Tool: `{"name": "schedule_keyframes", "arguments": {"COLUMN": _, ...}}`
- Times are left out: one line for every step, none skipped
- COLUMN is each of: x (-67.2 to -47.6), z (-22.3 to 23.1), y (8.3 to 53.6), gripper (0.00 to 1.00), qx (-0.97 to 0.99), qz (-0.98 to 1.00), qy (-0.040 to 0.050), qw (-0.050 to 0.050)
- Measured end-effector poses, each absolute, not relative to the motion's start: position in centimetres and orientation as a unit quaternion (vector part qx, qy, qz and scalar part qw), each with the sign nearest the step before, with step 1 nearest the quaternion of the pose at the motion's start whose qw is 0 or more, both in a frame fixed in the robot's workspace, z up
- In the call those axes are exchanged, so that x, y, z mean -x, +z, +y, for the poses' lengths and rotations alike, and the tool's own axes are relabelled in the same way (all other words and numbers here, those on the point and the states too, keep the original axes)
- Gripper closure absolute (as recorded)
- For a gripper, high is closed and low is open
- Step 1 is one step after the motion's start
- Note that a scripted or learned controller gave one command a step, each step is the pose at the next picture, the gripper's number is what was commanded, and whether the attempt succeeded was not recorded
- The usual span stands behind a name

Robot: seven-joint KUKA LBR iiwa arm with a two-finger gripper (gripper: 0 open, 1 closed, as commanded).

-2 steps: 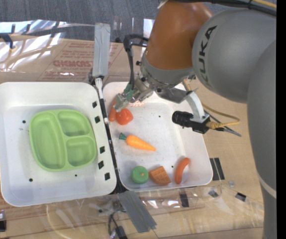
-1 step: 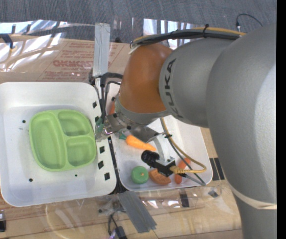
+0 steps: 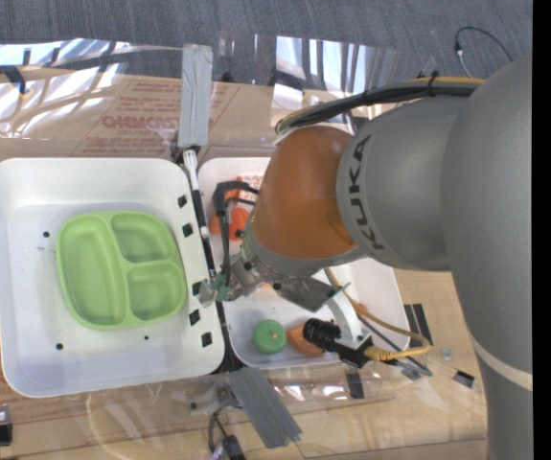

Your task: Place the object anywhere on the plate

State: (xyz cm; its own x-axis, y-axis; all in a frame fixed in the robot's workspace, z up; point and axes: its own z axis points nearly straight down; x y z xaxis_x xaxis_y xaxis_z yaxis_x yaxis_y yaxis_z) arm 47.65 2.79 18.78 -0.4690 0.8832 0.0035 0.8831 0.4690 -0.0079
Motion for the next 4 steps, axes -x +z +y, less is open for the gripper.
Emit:
{"name": "schedule_keyframes", "arguments": {"x": -48.1, "z": -5.4, "y": 31.1, "gripper": 1.0, "qx": 0.34, "qz": -0.941, "qy": 0.0009, "qw": -0.001}}
{"name": "schedule_keyframes", "arguments": {"x": -52.4, "z": -0.4, "y": 25.9, "gripper": 1.0, "qx": 0.283, "qz": -0.959, "qy": 0.0011, "qw": 0.002}}
{"name": "schedule_keyframes", "arguments": {"x": -47.7, "z": 0.5, "y": 18.8, "gripper": 1.0, "qx": 0.326, "qz": -0.945, "qy": 0.0013, "qw": 0.003}}
{"name": "schedule_keyframes", "arguments": {"x": -53.4, "z": -6.2, "y": 30.2, "gripper": 1.0, "qx": 0.288, "qz": -0.958, "qy": 0.0008, "qw": 0.0}}
